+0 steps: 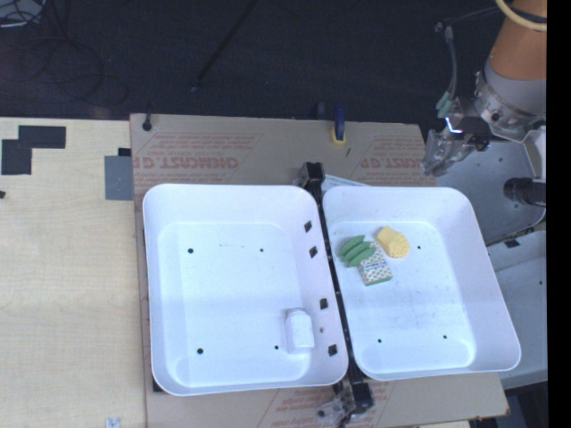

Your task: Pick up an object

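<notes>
Room aplenty in right bin [464,266]: green piece [355,251], yellow piece [393,242] and patterned pad [376,271] huddle near its top-left. Gripper [443,154] hangs beyond the far rim; grip state unclear.

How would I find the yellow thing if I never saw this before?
Look at the right white bin of the two. Near its upper middle, three small things sit bunched together. The yellow thing is the rightmost, a rounded lump beside the green pods and above the speckled little square; nothing else there is yellow.
</notes>
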Tool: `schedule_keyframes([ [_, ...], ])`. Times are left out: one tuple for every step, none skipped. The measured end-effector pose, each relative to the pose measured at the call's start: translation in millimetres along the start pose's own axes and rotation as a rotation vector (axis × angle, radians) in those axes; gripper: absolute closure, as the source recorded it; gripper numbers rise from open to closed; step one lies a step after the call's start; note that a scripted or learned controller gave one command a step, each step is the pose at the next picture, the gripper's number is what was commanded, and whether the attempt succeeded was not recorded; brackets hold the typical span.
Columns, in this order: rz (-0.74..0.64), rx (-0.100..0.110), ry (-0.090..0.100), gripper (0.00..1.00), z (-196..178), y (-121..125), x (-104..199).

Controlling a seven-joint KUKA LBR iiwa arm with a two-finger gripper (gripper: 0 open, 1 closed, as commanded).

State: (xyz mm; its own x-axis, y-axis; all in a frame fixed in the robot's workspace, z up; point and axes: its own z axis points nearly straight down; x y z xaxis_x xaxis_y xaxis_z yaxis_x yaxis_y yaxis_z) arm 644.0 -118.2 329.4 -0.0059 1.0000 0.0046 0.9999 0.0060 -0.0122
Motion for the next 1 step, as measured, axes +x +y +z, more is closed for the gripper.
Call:
schedule_keyframes([
  [0.004, -0.008, -0.003, 1.00, -13.3, -53.7, 16.9],
])
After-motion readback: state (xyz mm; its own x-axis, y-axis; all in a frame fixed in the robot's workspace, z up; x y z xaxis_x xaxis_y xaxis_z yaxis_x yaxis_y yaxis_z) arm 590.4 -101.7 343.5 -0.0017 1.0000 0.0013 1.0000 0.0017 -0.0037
